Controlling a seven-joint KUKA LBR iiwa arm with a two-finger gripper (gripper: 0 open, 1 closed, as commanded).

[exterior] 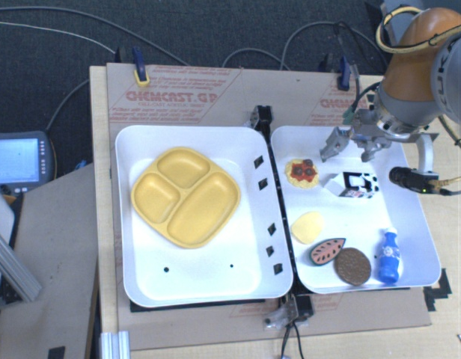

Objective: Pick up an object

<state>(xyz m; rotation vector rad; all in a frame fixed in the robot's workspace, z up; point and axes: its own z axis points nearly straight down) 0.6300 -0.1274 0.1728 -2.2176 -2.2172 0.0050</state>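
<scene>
Jaws of the gripper (352, 147) stand spread and hold nothing above the right bin (417, 223), where a tart (302, 173), card (358, 185), yellow piece (307, 226), melon slice (327, 250), cookie (353, 266) and bottle (388, 257) lie; the left bin (133, 223) bears a yellow plate (185, 197).
</scene>
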